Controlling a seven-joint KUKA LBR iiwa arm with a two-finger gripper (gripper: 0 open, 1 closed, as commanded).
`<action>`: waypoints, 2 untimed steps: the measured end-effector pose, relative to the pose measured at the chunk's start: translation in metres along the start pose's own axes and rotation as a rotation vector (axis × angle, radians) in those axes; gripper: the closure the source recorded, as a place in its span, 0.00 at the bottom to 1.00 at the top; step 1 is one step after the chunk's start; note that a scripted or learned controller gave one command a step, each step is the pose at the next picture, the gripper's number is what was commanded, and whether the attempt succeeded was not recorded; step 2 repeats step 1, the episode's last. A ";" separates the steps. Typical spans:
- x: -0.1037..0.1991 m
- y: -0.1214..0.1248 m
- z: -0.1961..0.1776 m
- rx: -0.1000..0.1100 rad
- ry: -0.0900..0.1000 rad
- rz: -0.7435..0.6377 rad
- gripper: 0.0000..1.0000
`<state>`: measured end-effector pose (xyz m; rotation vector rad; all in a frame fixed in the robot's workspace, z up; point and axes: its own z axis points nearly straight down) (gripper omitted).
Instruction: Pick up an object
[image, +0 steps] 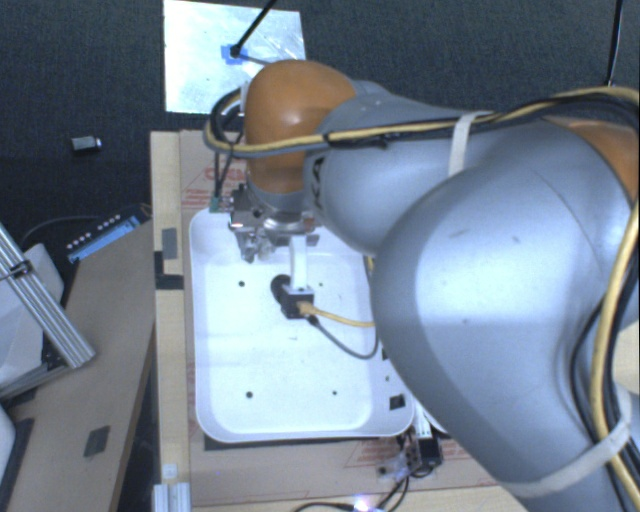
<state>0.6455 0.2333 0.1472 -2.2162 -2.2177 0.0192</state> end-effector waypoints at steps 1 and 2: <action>0.000 0.011 -0.222 -0.033 0.011 -0.004 1.00; 0.000 0.011 -0.222 -0.033 0.011 -0.004 1.00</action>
